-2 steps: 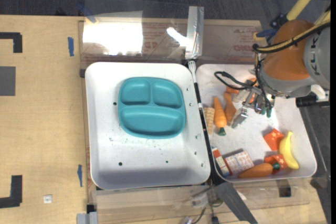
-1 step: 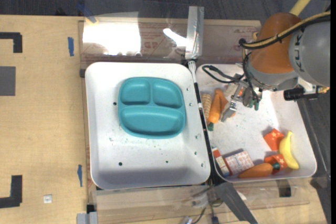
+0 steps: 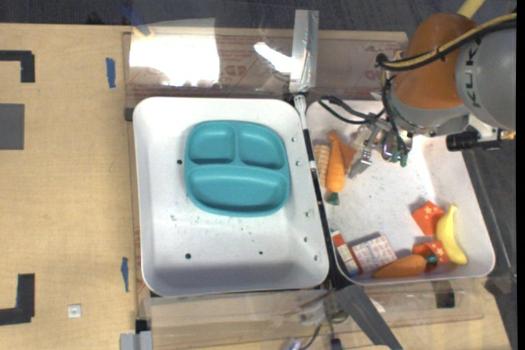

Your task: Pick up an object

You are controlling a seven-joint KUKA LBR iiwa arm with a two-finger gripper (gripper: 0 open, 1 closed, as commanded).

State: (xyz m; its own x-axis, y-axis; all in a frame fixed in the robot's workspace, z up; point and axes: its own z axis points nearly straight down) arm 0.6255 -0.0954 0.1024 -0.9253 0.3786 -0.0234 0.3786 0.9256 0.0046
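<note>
I am hovering my jaws (image 3: 367, 153), slightly parted and holding nothing, at the upper part of the right bin (image 3: 480, 254). The carrot (image 3: 335, 165), just left of them against the bin's left wall, is lying exposed for a top-down grasp.

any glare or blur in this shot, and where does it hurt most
Camera view: strong glare whites out the clear plastic sheet behind the left white bin; the grey two-finger gripper looks soft and cluttered by cables, so its state is unclear; the teal divided plastic plate is evenly lit and sharp.
</note>
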